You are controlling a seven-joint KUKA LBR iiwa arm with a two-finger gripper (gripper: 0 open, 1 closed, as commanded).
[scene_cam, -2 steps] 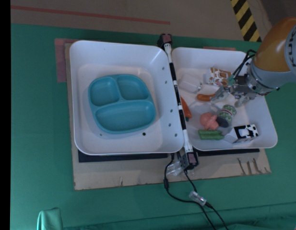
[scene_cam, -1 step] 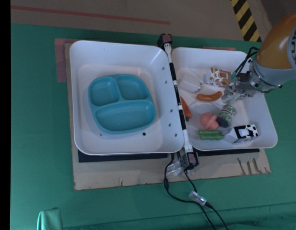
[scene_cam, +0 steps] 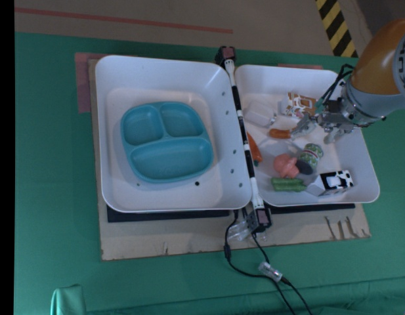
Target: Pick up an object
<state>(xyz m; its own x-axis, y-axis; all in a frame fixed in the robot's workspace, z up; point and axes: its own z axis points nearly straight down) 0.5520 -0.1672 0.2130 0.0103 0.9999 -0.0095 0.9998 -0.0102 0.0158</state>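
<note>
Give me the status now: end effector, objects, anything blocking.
End effector low over right bin, nothing between fingers. Small objects clustered below it, black-and-white block nearest the front. Blue divided plate in left bin.

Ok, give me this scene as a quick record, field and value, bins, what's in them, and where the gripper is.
left bin: holds a blue divided plate
right bin: holds small toys
items in right bin: green piece, black and white block, orange carrot-like piece, pink piece
arm: reaches in from the right
gripper: above the right bin's far half, near its right side
held object: none seen between the fingers
</note>
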